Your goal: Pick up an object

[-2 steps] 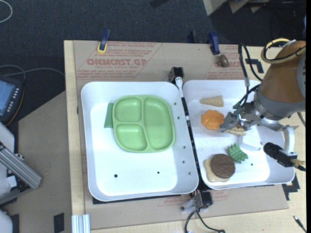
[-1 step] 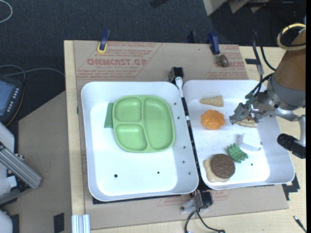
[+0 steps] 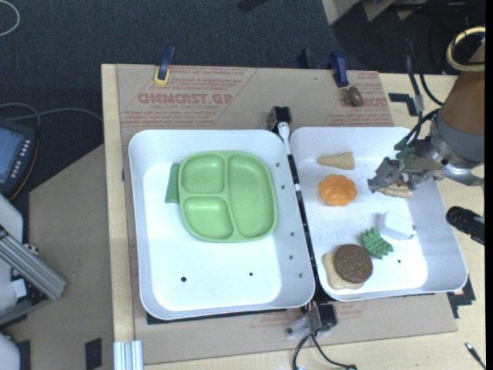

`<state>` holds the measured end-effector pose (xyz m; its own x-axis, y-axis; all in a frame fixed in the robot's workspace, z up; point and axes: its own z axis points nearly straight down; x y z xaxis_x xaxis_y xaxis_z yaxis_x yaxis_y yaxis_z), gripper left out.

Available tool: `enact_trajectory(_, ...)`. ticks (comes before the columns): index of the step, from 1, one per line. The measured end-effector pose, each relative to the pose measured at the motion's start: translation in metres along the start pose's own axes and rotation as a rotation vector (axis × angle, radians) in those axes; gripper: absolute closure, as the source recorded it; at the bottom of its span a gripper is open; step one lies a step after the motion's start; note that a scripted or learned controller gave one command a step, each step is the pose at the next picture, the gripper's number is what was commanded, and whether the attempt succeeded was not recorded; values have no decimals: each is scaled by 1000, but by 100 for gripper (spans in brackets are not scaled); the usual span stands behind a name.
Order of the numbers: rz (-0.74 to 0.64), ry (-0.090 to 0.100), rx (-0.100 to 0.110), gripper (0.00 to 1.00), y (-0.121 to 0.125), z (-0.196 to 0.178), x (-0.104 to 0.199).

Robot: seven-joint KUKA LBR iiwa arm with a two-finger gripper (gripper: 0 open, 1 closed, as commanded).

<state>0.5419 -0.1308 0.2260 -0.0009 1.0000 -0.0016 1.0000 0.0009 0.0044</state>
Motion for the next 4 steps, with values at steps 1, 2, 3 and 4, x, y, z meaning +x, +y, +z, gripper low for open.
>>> enact_trajectory(1,-6,5,6,100,-8,-7,58)
enact_trajectory(2,-4,4,7,100,-22,-13,105)
enact_trajectory(3,-3,4,8,100,-35,-15,156)
enact_trajectory(4,-1,3,10,100,-52,12,189)
